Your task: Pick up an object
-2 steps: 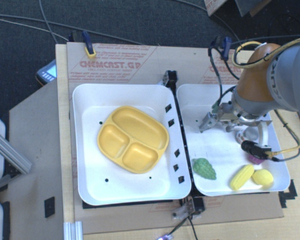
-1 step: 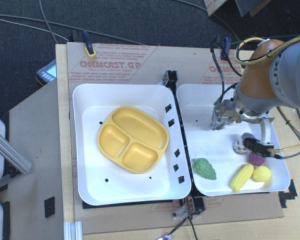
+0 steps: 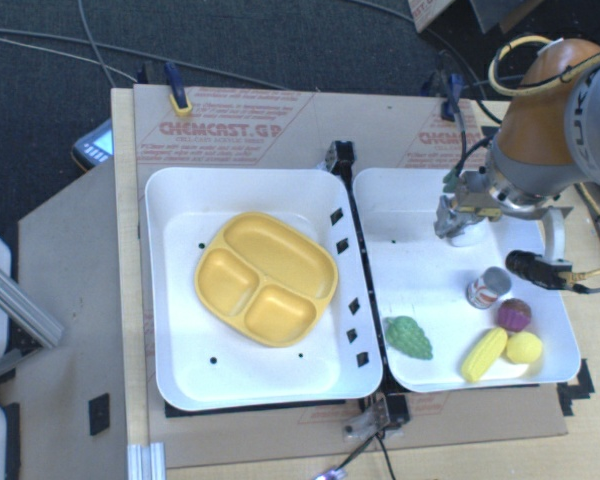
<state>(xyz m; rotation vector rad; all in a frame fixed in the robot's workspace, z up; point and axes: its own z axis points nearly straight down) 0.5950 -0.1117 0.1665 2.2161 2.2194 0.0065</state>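
Toward the 4 o'clock corner of the right bin [image 3: 555, 303], five small objects lie loosely grouped. A small can [image 3: 488, 287], silver with a red band, sits at the top of the group, near the bin's middle right. Just below it, toward 5 o'clock, is a purple ball [image 3: 514, 315]. Touching that ball's lower edge is a yellow lemon [image 3: 524, 348], and just beside the lemon at 9 o'clock lies a yellow corn cob [image 3: 483, 354], tilted. Apart from these, near the bin's lower left, rests a green leafy piece [image 3: 409, 337].

Up at 12 o'clock from the can, the gripper [image 3: 464, 226] hangs low over the upper part of the right bin, well apart from all five objects. Whether its fingers are wide or narrow cannot be told from this slant, and nothing is seen between them. The arm [image 3: 552, 108], grey with an orange band, reaches in from 2 o'clock. A black part [image 3: 538, 269] juts out at the bin's right rim, near the can.

At 9 o'clock, the left bin [image 3: 170, 268] holds a yellow divided plate [image 3: 266, 277], lying flat at its centre. Both bins rest on a cardboard sheet [image 3: 240, 118] with red print.
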